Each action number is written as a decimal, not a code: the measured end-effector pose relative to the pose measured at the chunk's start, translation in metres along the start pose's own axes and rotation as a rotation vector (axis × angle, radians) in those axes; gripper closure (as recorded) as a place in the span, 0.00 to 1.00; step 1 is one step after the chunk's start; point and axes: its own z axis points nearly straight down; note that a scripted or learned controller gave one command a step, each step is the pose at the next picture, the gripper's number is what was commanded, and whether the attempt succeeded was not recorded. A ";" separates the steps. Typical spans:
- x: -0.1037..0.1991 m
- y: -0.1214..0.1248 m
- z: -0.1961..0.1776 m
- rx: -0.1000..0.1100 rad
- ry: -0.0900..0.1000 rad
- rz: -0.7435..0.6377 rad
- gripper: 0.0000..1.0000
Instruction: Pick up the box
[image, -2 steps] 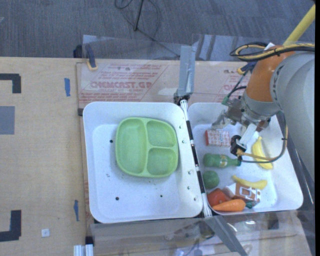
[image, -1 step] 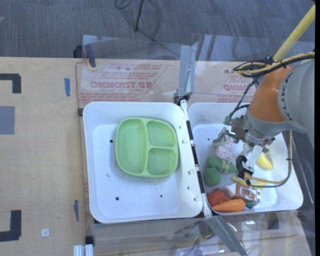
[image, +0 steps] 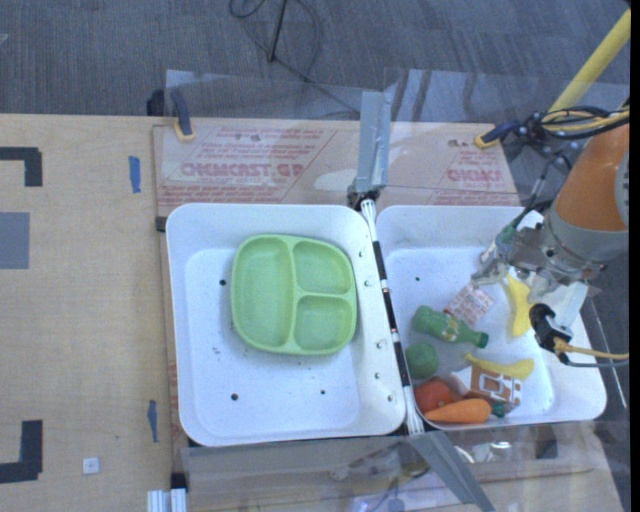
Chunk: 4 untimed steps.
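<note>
**Operator:** Jaws first: I cannot tell whether they are parted or clenched. The grey two-finger gripper (image: 498, 262) is foreshortened from this height, and its tip blurs into what lies under it.

**Supervisor:** Where is the box?

**Operator:** I take it to be the small flat white cardboard box with red print (image: 470, 300). It lies in the same shallow white plastic bin (image: 575, 405) as the green plastic bottle (image: 448, 327), just above the bottle's neck as I see it. The gripper is just beyond the box on the side away from the bottle, close enough that they may be touching. I can't see a gap, and I can't see a grasp either.

**Supervisor:** So how far along are we?

**Operator:** I judge the approach is done and the pick is not. The arm is down at the box, but the box looks to be resting on the bin floor. Closing on it, if that hasn't happened, and lifting it clear are both left.

**Supervisor:** How is it lying?

**Operator:** Flat, broad face up. Its long axis runs on a diagonal, with the near end by the bottle's neck and the far end pointing up toward the gripper. That is roughly crosswise to the bottle's own length.

**Supervisor:** Anything crowding it?

**Operator:** A yellow plastic banana (image: 517, 305) lies beyond the box from the bottle, near the wrist.
</note>
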 end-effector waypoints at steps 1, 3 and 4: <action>0.040 -0.043 -0.187 0.003 0.000 -0.244 0.00; 0.079 -0.084 -0.068 0.004 0.000 -0.170 0.00; 0.048 -0.024 0.028 -0.002 0.002 -0.025 0.00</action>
